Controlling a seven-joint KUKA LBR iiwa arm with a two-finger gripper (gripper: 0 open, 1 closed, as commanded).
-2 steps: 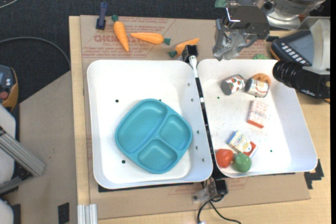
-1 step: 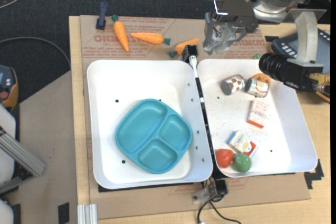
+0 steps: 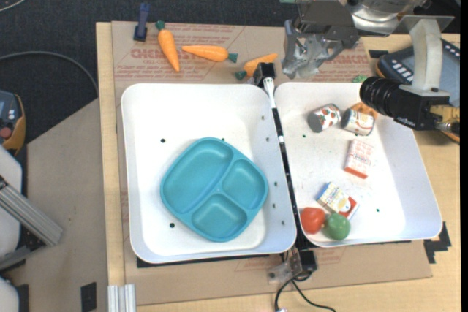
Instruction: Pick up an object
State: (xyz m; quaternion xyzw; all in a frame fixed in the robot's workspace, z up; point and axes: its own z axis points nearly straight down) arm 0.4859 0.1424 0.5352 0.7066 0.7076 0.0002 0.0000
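My gripper (image 3: 308, 61) hangs over the far edge of the right bin (image 3: 409, 179), near its back left corner, open with nothing between its fingers. Below it in this bin lie a small grey-and-red can (image 3: 324, 118) and a white-and-orange can (image 3: 358, 120). Further forward are a red-and-white packet (image 3: 360, 158) and a small colourful box (image 3: 336, 199). A red tomato (image 3: 313, 220) and a green ball (image 3: 337, 227) sit at the front left. All are apart from the gripper.
The left bin (image 3: 142, 128) holds a teal divided plate (image 3: 213, 188). Behind the bins on the cardboard lie three toy carrots (image 3: 168, 47) (image 3: 206, 52) (image 3: 259, 66) and a blue clip (image 3: 141, 22). A black-edged ridge (image 3: 278, 135) separates the bins.
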